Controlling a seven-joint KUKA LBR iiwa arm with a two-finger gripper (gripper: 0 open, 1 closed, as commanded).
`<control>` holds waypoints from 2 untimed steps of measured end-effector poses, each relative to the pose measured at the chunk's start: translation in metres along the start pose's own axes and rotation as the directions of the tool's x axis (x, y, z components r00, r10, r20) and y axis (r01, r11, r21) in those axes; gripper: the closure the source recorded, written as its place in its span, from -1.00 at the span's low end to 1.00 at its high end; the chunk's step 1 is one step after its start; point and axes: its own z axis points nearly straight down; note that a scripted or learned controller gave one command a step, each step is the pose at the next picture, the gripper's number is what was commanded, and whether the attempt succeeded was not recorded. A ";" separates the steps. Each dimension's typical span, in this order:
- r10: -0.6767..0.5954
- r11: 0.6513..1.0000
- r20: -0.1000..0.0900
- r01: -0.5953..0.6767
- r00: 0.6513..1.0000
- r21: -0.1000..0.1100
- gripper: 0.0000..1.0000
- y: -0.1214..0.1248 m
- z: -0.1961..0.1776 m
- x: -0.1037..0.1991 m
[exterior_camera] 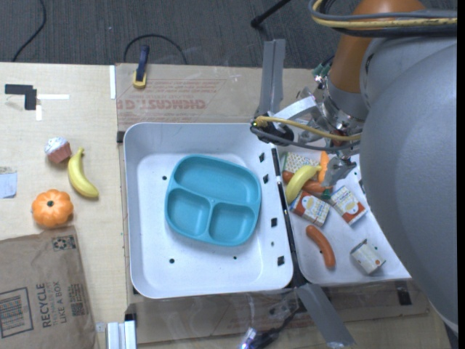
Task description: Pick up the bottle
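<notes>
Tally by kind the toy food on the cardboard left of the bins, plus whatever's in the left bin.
Banana: 1
Orange pumpkin: 1
Cupcake: 1
Blue divided tray, in the left bin: 1
Total: 4

The brown cardboard sheet [190,93] lying behind the left white bin [138,195] carries red lettering, seen upside down and too faint to read with certainty. The paper bag [40,293] at the desk's lower left corner bears "RECYCLE" in dark print, running sideways, with a barcode beside it. Labels on the small cartons [314,209] in the right bin are too small to read
</notes>
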 end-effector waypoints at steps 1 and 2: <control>0.018 1.000 -0.001 -0.018 1.000 -0.001 -1.00 -0.161 -0.008 0.036; 0.018 1.000 -0.014 -0.018 1.000 -0.001 -1.00 -0.104 0.155 0.065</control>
